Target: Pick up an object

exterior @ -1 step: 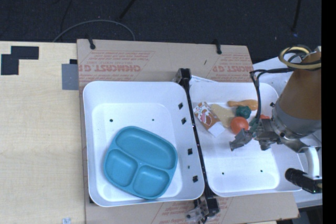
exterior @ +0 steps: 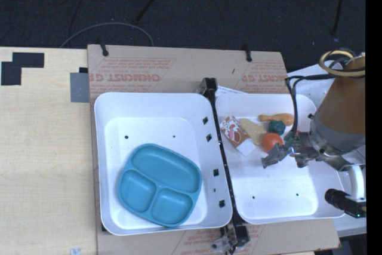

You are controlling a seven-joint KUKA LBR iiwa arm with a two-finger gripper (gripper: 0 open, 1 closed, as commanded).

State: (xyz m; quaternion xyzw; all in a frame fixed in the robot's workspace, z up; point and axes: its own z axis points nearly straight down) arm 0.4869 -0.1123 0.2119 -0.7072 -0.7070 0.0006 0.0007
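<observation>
In the right bin (exterior: pixel 280 203) a small heap of objects lies near the back: a brown and white packet (exterior: pixel 233 131), a tan wedge (exterior: pixel 255 130), an orange stick (exterior: pixel 276 119), a teal piece (exterior: pixel 276 126) and a red-orange ball (exterior: pixel 271 141). My gripper (exterior: pixel 276 156) hangs over the right bin's middle, just in front of the ball, its dark fingers pointing left. I see nothing between the fingers.
The left bin (exterior: pixel 113 122) holds a blue divided tray (exterior: pixel 159 184). A black divider (exterior: pixel 216 152) runs between the two bins. The arm's orange band (exterior: pixel 349 101) and grey wrist cover the right bin's right edge. Cardboard lies under both bins.
</observation>
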